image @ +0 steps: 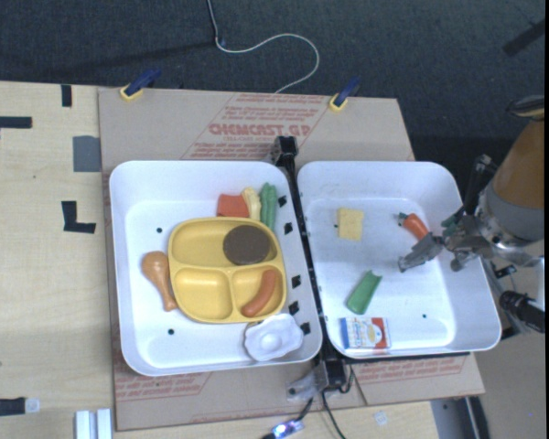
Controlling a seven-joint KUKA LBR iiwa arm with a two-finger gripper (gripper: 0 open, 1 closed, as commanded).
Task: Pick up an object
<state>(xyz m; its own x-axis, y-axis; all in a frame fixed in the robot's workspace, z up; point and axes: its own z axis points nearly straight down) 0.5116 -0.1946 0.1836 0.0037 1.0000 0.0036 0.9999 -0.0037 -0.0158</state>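
- Nearest the camera, a white fried-egg toy (273, 337) lies at the front edge of the left bin (128, 273), touching the yellow divided plate (197, 291).
- Left bin, left to right: a tan drumstick toy (158, 277) beside the plate; on the plate, a brown round patty (247, 243) in the upper compartment and an orange sausage (263, 293) in the lower right one; behind the plate, a red piece (231, 206), a pale yellow piece (252, 201) and a green piece (269, 204) side by side.
- Right bin (439, 186), left to right: a small carton with blue and red print (362, 333) at the front wall; a yellow cheese block (349, 224) toward the back; a green pickle-like piece (363, 292) near the middle, tilted; an orange carrot toy (413, 224) at the right.
- Pincer (427, 248): inside the right bin, just beside the carrot toy, fingers spread, nothing between them.
- Grey arm (512, 208) enters over the bin's right rim.
- Both bins rest on a cardboard sheet (256, 126) on the table (27, 291).
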